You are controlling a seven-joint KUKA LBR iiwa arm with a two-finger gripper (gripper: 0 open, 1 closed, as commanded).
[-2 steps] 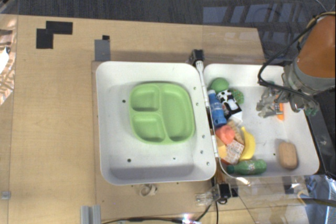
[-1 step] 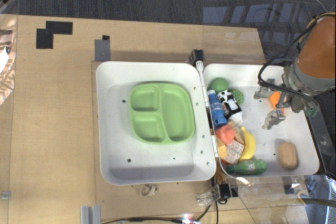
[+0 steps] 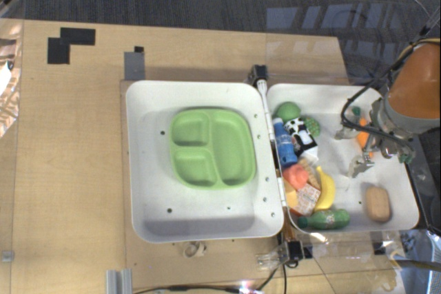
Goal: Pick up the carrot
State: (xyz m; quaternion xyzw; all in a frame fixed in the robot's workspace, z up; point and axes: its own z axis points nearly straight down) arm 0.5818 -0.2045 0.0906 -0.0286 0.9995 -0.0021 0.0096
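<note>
The carrot (image 3: 363,137) is a small orange piece in the right part of the right bin (image 3: 413,213). My gripper (image 3: 364,148) sits right over it, coming down from the grey wrist and orange band at the right edge. The carrot shows between the fingers (image 3: 358,166), which look shut on it. Dark cables and the gripper body hide part of the carrot. I cannot tell whether it is off the bin floor.
A tan oval lump (image 3: 377,203) lies just below the gripper. Along the right bin's left side lie a green ball (image 3: 287,110), blue bottle (image 3: 283,145), black-and-white toy (image 3: 301,135), banana (image 3: 326,189) and cucumber (image 3: 324,219). The left bin (image 3: 148,210) holds a green divided plate (image 3: 210,148).
</note>
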